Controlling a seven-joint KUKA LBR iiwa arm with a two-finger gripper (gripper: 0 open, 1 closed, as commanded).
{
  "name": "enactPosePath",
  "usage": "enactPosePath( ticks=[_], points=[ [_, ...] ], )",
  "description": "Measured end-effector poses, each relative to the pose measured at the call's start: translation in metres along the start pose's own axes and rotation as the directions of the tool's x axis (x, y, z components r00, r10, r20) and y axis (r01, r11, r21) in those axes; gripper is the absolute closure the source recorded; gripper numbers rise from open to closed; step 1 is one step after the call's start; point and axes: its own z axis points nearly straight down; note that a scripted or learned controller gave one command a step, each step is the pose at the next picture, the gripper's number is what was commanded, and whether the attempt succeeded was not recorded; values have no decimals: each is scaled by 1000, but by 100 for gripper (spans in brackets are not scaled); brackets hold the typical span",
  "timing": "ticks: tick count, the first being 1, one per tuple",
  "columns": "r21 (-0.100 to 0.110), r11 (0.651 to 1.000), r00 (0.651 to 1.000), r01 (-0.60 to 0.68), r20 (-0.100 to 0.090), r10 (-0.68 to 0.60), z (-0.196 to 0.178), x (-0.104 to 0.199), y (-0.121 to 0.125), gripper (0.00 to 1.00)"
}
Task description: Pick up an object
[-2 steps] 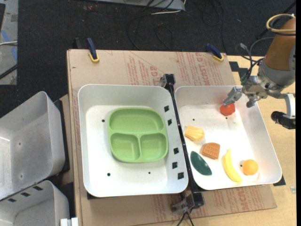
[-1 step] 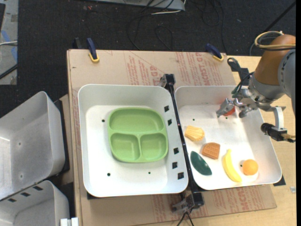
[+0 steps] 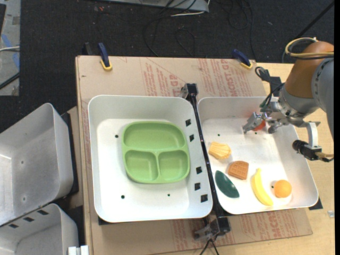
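The right bin (image 3: 297, 158) holds several toy foods: a pale yellow pastry (image 3: 220, 151), an orange-brown waffle piece (image 3: 238, 169), a dark green pod (image 3: 227, 185), a yellow banana (image 3: 260, 187) and a round orange (image 3: 282, 188). My gripper (image 3: 261, 124) hangs low over the bin's back part, up and to the right of the pastry. A small red-orange bit (image 3: 258, 122) shows right at the gripper's tip; whether it is held or just lying there is unclear.
The left bin (image 3: 103, 158) holds a green three-part plate (image 3: 156, 152). A black divider (image 3: 197, 147) runs between the bins. The grey arm with its orange band (image 3: 311, 73) comes in from the right. White tubs (image 3: 29, 158) stand off the bench's left side.
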Motion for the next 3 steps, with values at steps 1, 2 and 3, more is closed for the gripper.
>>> enactPosePath(
  ticks=[1, 2, 3],
  points=[
    [-3, 1000, 1000, 2, 1, -2, -11, 0, 1, 100],
    [-6, 1000, 1000, 1, 1, -1, -74, -1, 9, 100],
    [-5, 1000, 1000, 2, 0, -2, -128, 10, 9, 100]
  ],
)
